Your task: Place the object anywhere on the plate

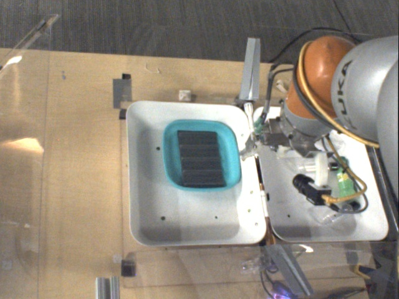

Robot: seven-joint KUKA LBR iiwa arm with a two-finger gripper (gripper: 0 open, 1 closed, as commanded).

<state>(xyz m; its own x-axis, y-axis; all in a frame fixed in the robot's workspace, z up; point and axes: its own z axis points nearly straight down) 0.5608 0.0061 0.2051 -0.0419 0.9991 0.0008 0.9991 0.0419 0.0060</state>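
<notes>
Bench (62, 167): pale wood, glare patches on its left side. Dark carpet (156, 11) beyond the far edge.

Arm (368, 86): grey, with an orange band, entering from the right and cut off by the frame's edge. It hangs over the right bin (374, 229) and hides that bin's far half. The near wall and a strip of floor show.

Left bin (143, 217): white and shallow, in plain sight. It sits just beside the right bin, the two rims touching along the middle.

Plate (169, 148): teal with rounded corners, lying flat in the far half of the left bin, closer to the right wall than the left.

Dark ribbed block (201, 159): rectangular and near black, with ridges running across it. It lies flat on the plate, inside the rim, filling most of the plate's floor. Nothing touches it.

Gripper (254, 136): over the seam between the two bins, just beside the plate's right edge and apart from the block. Pale metal against white bin walls; I cannot tell whether it is spread or closed. Nothing visible in its grasp.

Grey post (251, 67): stands behind the bins at the seam, its foot hidden by the wrist.

Small green thing (343, 182): on the right bin's floor under the arm, partly covered and too small to identify.

Small pale cube (184, 95): on the bench just behind the left bin.
</notes>
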